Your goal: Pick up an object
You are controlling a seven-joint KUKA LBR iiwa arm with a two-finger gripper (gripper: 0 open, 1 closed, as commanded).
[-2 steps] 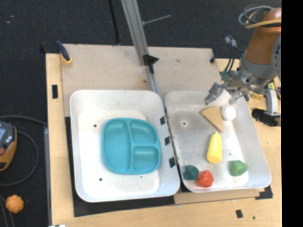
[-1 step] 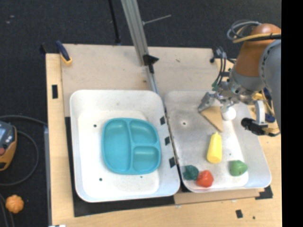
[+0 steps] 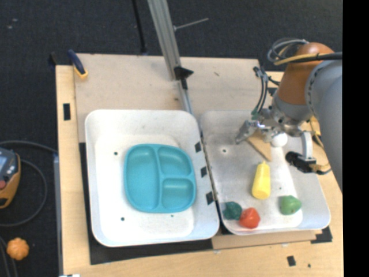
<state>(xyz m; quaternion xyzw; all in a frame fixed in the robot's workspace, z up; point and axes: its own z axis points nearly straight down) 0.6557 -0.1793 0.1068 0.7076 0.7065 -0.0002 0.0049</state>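
Wooden bench [image 3: 132, 79], two shallow white bins; right bin [image 3: 230, 126] holds yellow plastic cylinder [image 3: 261, 180], red [image 3: 249, 218] and green [image 3: 290, 204] lumps near front wall. Gripper [image 3: 271, 133] above back half, holding nothing, opening unreadable. Risk: descent lands on bare floor, well apart from pieces

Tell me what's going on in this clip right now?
A grey robot arm reaches in from the right, its gripper over the far end of the right bin. Nothing shows in it. A yellow object, a green one, a red one and a dark green one lie nearer the front. The left bin holds a blue divided plate.
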